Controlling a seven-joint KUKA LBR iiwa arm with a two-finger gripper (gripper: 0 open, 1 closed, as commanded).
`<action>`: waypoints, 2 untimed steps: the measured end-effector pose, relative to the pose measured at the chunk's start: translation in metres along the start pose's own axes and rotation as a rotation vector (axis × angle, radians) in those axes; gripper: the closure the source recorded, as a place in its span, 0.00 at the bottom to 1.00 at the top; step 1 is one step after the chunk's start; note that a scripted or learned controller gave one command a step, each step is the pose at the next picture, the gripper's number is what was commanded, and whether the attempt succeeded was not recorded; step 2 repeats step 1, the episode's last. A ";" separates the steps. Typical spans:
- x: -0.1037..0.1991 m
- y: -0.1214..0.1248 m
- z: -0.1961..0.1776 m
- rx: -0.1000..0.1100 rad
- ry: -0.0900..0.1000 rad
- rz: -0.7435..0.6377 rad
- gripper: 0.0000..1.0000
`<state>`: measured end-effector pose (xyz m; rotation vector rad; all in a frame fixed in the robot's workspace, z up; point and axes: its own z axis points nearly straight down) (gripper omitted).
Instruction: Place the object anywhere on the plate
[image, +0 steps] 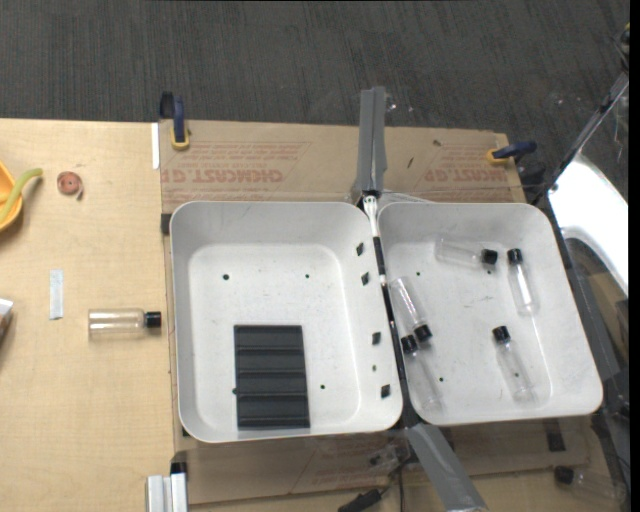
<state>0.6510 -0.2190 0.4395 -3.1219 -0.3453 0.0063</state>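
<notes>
Red print runs across the cardboard (250, 165) under the bins; from here it reads upside down, and you can't make it out reliably. The black ribbed plate (270, 377) lies near-centre in the left bin (190, 300). Four clear, black-capped vials (515, 360) lie scattered in the right bin (570, 330), well apart from the plate. A wooden bench (80, 420) sits to the left, with dark carpet (300, 50) beyond. You can't tell the pincer's state.

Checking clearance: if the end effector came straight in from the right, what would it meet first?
Probably the right bin's outer wall, then the vial closest to it; height can't be judged.
</notes>
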 end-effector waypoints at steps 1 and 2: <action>-0.088 -0.016 0.000 0.001 -0.001 -0.005 0.00; -0.088 -0.016 0.000 0.001 -0.001 -0.005 0.00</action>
